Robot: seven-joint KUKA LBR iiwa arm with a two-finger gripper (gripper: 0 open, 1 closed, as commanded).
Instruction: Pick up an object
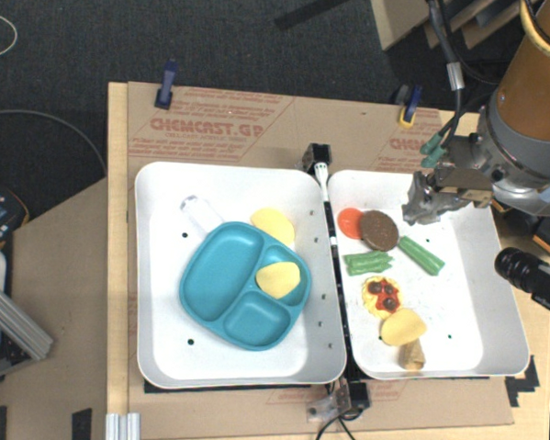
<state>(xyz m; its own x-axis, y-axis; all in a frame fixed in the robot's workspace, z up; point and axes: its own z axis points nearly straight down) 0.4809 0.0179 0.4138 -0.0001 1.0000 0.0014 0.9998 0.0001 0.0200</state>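
Note:
My gripper point(421, 214) hangs over the back of the right bin point(490, 318), just right of a brown round cookie point(379, 229) and above a green pod point(422, 256). A red disc point(349, 222) lies partly under the cookie. Another green pod point(367, 262), a small pizza piece point(381, 295), a yellow potato-like piece point(402, 328) and a tan piece point(412, 357) lie further forward in this bin. Nothing shows between the fingers.
The left bin point(163, 255) holds a teal divided plate point(239, 286) with a yellow piece point(277, 278) on it, another yellow piece point(273, 225) behind it, and a clear cup point(195, 210). A black divider strip point(331, 236) runs between the bins.

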